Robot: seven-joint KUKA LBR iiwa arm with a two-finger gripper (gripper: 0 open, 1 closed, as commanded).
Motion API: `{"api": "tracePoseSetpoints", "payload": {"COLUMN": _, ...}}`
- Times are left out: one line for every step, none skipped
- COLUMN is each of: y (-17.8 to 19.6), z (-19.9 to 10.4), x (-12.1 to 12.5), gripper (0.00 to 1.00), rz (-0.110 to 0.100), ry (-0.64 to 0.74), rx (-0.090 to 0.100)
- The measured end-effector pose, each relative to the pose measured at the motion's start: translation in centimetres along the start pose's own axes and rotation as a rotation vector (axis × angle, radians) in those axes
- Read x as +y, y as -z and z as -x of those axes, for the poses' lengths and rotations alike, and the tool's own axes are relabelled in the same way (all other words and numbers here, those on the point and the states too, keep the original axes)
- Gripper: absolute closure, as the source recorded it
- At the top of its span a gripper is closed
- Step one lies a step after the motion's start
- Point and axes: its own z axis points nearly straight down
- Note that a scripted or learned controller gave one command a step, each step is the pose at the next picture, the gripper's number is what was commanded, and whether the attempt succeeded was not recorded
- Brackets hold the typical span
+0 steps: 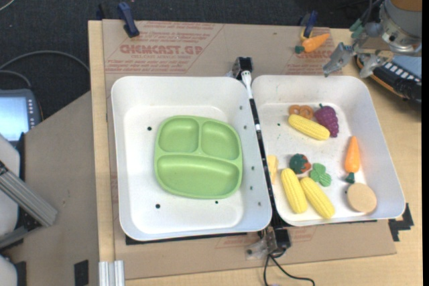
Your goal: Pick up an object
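The right bin (382,144) holds toy food. There is a corn cob (308,126) beside purple grapes (326,118) and a small pretzel (301,110). An orange carrot (352,155) lies near the right wall, with a round tan cookie (361,197) below it. Two more corn cobs (293,190) (317,197) lie at the front, next to a green broccoli piece (320,174) and a red-and-green piece (299,162). My gripper (348,62) hangs open above the bin's far right corner, holding nothing.
The left bin (127,144) holds a green divided plate (198,157). Another toy carrot (313,43) lies on the cardboard behind the right bin. Blue clamps (127,18) (309,22) grip the board's back edge. A black divider (253,117) runs between the bins.
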Motion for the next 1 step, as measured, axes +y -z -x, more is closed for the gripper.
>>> {"api": "tracePoseSetpoints", "payload": {"y": -17.48, "z": -4.06, "x": -2.44, "gripper": 0.00, "rz": -0.009, "ry": 0.002, "rx": 0.003}}
